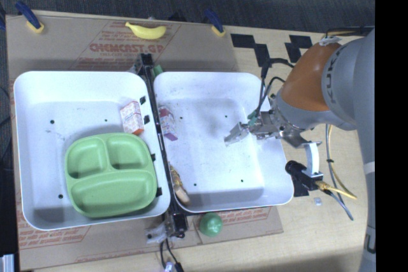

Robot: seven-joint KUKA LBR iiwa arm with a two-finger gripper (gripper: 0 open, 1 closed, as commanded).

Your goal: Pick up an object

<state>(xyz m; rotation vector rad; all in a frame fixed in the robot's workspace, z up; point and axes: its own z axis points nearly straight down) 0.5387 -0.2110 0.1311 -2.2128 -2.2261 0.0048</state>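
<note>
Two shallow white plastic bins sit side by side on a sheet of printed brown cardboard (95, 48). Both have smooth matte floors and rounded corners.

The left bin (38, 95) holds a green sectioned plate (111, 174), glossy, rounded-square, with three compartments, covering most of the lower floor. A small orange-and-white carton (132, 118) stands just above the plate's upper right corner, near the divider between the bins.

The right bin (210, 89) holds a small flat packet with pink print (167, 124) against its left wall, and a tan elongated item (179, 190) at the lower left corner, partly hidden by the rim and too small to identify. The centre and lower floor are open.

The gripper (237, 133) hangs over the right-centre of the right bin, the grey arm with its orange band (309, 83) reaching in from the right. The metallic fingers blur into one pale shape, so I cannot tell how the jaws stand; nothing is discernible between them.

Outside the bins: a yellow banana-shaped toy (146, 29) at the top edge of the cardboard, blue clamps (29, 16) at the corners, and a green ball (210, 224) below the right bin.
</note>
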